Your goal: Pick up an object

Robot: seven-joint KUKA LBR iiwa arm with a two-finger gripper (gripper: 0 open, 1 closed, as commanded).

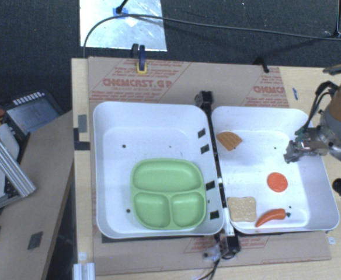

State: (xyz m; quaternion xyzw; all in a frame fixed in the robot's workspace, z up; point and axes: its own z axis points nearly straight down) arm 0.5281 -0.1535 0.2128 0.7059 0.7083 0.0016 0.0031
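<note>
Tool [291, 154] over right bin [310, 121] (far edge), tomato slice [277, 182] near

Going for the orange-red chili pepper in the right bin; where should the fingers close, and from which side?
Come from above and close across the thick middle of the orange-red chili pepper. It lies flat, long axis slanting, near the right white bin's front wall, so side approaches look cramped.

Green tray [167, 191] smooth matt plastic; white bins [153, 118] glossy plastic.
</note>
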